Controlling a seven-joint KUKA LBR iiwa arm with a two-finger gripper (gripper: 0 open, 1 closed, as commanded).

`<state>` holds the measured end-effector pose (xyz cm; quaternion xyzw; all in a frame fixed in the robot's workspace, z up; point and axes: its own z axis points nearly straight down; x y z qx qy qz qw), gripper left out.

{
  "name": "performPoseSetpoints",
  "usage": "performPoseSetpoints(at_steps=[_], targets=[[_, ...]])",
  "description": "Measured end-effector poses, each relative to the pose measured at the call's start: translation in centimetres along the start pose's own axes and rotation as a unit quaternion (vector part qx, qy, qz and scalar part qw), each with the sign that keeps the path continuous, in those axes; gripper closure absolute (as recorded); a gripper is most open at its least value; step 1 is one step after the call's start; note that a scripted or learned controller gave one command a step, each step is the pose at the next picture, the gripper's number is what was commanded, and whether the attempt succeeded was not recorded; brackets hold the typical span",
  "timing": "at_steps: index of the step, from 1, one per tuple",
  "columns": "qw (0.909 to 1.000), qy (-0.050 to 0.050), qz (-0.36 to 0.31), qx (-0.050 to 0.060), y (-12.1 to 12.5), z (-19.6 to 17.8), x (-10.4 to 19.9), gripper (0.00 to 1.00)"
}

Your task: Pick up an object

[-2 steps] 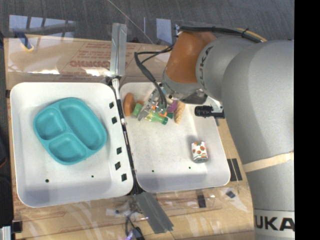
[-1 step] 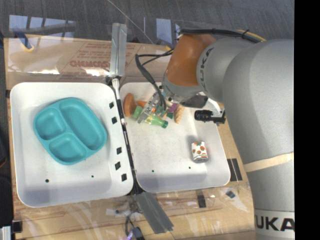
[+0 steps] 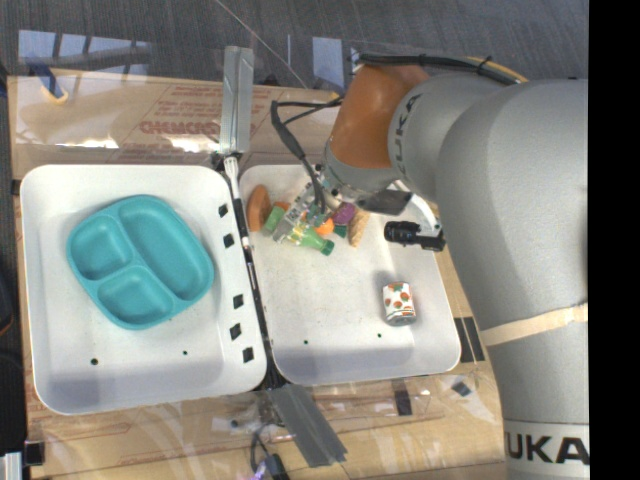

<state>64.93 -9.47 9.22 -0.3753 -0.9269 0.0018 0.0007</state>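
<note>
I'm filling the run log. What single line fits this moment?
hand low over toy pile, right bin | grasp unconfirmed | small can apart | teal tray in left bin

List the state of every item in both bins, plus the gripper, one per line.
Teal divided plate: lying flat in the left bin, compartments bare.
Small can: alone in the right bin, apart from the pile; upright or tipped, cannot tell.
Pile of small toys: heaped together at the right bin's far end.
Gripper: down at the pile; nothing seen held.
</note>
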Motion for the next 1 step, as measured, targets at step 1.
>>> performPoseSetpoints(at_steps=[1], targets=[[0.9938,-0.003,-0.111,-0.004,0.95,-10.38,0.26,1.00]])
